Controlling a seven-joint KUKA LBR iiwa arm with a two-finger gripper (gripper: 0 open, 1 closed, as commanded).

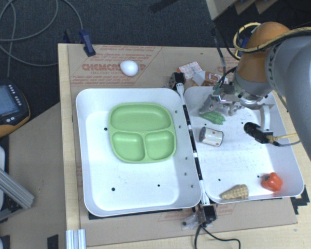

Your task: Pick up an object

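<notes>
cardboard-topped bench (68, 113) on dark grey carpet, two white bins side by side, grey arm reaching over the right one.
red print on the cardboard behind the left bin (135, 188) starts "chemcr"; the rest is too faint to read, and a white egg-shaped ball (128, 67) sits on it, with a blue clip (86, 42) at the far left corner. a green divided plate (142, 131) lies in the left bin. the gripper (220, 104) hangs low at the far end of the right bin (238, 160), right over a green piece (213, 117); whether the claw is apart or together cannot be told. just beside the green piece lies a small can (211, 135) on its side; a waffle cone (234, 192) and a red pepper (272, 181) rest near the front rim. a screened handheld pendant (5, 105) lies on the floor at left among loose cables.
</notes>
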